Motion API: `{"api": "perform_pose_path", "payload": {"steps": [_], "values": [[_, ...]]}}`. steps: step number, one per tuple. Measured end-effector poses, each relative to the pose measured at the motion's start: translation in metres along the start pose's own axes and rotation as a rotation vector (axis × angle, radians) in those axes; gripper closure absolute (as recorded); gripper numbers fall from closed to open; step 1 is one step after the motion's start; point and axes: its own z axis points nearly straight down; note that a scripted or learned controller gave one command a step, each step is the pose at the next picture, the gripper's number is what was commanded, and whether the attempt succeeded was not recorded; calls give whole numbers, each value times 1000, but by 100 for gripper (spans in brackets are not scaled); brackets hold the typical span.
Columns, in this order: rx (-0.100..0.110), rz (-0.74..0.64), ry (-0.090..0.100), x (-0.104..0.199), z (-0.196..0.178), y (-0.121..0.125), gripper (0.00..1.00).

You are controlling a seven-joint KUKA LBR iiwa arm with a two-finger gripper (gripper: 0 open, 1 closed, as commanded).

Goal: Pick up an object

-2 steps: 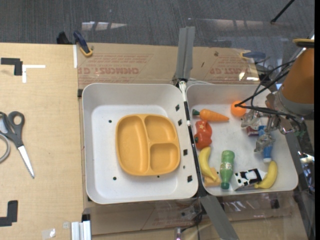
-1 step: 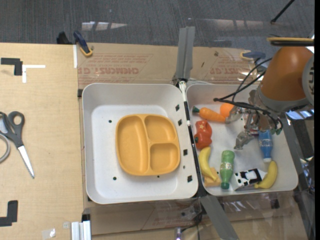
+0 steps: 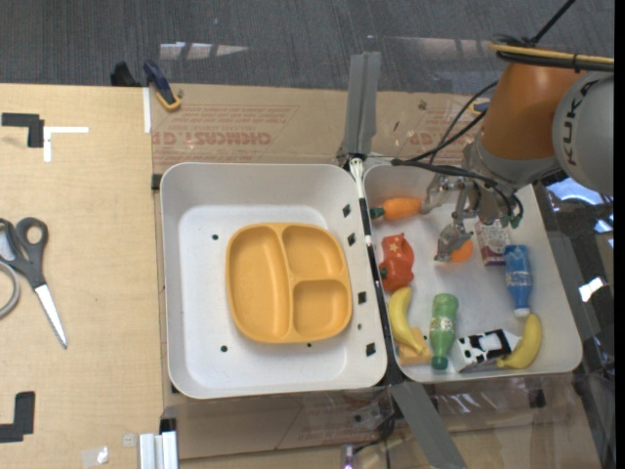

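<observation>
Orange obj (image 3: pixel 461 251) between gripper (image 3: pixel 456 234) fingers.

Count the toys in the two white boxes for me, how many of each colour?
Yellow: 3, the divided plate in the left bin, plus two bananas in the right bin.
Orange: 2, a carrot and a small piece under the claw.
Red: 1, a pepper.
Green: 1, a bottle.
Blue: 1, a bottle.
Black and white: 1, a small toy.
Total: 9.

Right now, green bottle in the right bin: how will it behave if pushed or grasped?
The green bottle lies on its side, so it probably rolls when nudged. It looks like smooth plastic, likely light and a bit slippery. A banana close beside it may block rolling that way.
</observation>
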Motion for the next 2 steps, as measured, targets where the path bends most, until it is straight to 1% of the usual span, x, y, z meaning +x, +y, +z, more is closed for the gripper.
{"api": "perform_pose_path", "payload": {"steps": [1, 2], "values": [[-1, -205, -14, 3, -1, -67, 0], [-5, -50, -8, 27, 1, -14, 0]]}}
